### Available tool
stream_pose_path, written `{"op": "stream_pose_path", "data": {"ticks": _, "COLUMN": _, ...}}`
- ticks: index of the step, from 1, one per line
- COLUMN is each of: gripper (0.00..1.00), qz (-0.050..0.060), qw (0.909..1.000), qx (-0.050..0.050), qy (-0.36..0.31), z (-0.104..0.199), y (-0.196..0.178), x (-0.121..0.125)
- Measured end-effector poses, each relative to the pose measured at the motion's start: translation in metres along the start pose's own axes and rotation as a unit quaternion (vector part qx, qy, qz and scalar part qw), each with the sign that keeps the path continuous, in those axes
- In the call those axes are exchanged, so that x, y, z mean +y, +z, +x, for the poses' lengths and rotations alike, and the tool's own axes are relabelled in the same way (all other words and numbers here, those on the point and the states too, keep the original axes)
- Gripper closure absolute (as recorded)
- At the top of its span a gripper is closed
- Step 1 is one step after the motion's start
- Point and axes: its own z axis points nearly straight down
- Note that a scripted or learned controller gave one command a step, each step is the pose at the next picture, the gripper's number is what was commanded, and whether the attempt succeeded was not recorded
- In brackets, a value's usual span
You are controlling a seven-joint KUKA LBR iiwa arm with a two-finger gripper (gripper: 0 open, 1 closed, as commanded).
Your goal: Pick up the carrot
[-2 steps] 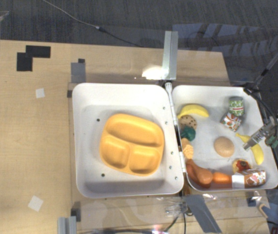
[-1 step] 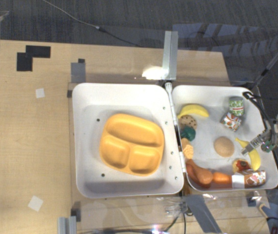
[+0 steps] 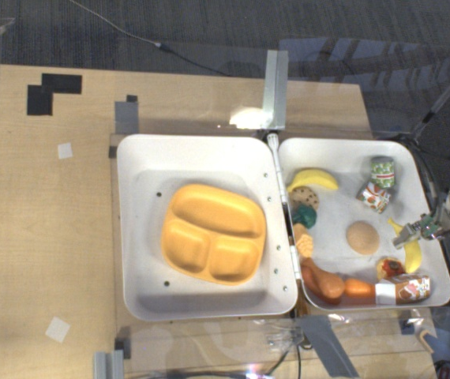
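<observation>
Left bin [image 3: 130, 212] holds a yellow divided tray [image 3: 213, 231], nothing of the task there.

Right bin [image 3: 446, 287] is the landmark for what follows. Along its left wall: a banana [image 3: 313, 179] at the top, a dark cookie [image 3: 305, 196], a teal piece [image 3: 305, 216] below it. The carrot [image 3: 358, 288] lies flat along the bin's near wall, orange, between a brown drumstick-like piece [image 3: 322, 281] and a labelled bottle [image 3: 403, 290], touching or nearly touching both. At the bin's middle, a tan round bun [image 3: 362, 238]; toward its far right corner, a can [image 3: 378, 184].

My gripper [image 3: 416, 230] sits at the bin's right wall, over a second yellow banana [image 3: 411, 253]. Fingers look parted, nothing between them.

Step, as I judge it: approach, grasp not yet begun. Next move calls for travel toward the near wall and leftward, then a descent across the carrot's short axis. Crowding neighbours are a risk.
</observation>
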Motion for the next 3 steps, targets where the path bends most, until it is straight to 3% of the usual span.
{"op": "stream_pose_path", "data": {"ticks": 1, "gripper": 1.0, "qz": 0.0, "qw": 0.9989, "qx": 0.0, "qy": 0.048, "z": 0.0, "y": -0.017, "x": 0.0}}
{"op": "stream_pose_path", "data": {"ticks": 2, "gripper": 1.0, "qz": 0.002, "qw": 0.9697, "qx": 0.001, "qy": 0.244, "z": 0.01, "y": 0.018, "x": 0.002}}
{"op": "stream_pose_path", "data": {"ticks": 3, "gripper": 1.0, "qz": 0.003, "qw": 0.8997, "qx": 0.001, "qy": 0.437, "z": 0.047, "y": 0.051, "x": 0.101}}
